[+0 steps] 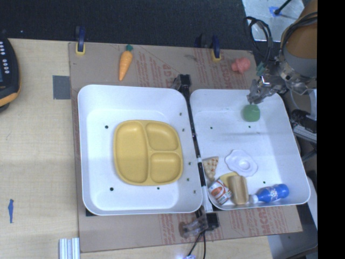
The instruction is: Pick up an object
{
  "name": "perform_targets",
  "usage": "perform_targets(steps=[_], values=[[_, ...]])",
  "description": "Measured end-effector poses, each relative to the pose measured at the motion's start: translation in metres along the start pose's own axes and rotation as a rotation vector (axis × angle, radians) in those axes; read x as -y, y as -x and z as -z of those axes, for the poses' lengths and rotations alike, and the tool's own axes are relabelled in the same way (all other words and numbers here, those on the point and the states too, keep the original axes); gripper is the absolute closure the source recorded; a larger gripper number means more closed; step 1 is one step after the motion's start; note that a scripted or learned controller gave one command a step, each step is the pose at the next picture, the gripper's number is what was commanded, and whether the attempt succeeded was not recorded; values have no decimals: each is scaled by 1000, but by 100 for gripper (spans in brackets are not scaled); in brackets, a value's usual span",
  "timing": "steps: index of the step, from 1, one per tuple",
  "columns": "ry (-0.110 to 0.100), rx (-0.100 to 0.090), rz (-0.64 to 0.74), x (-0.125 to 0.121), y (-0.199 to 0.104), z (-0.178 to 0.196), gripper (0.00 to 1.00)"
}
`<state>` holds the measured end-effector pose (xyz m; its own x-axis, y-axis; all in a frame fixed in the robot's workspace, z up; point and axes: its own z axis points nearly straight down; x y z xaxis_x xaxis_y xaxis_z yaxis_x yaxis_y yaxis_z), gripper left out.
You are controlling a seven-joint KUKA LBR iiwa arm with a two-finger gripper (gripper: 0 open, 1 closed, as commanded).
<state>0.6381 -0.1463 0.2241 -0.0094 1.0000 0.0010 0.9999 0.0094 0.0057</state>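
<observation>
Green ball (250, 113), task item: lies in the right bin (215, 136), close to its far edge toward the far right corner, just below the gripper (261, 93), which hangs over it, possibly touching its top. Finger state: cannot tell. Step in hand, by judgement: approach, grasp not yet made; next move calls for a straight descent with fingers either side of the ball. Near edge of that bin: blue bottle (272, 192), small can (218, 190), fried-egg toy (240, 162). Left bin (97, 144): yellow divided plate (147, 151). Bench beyond: toy carrot (125, 62).
</observation>
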Motion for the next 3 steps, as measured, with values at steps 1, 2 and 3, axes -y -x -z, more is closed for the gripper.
perform_targets(steps=[1, 2, 3], values=[[-8, 1, -3, 1, 3, -7, 0], [-7, 4, -7, -18, 31, -46, 0], [-17, 1, -8, -14, 56, -117, 0]])
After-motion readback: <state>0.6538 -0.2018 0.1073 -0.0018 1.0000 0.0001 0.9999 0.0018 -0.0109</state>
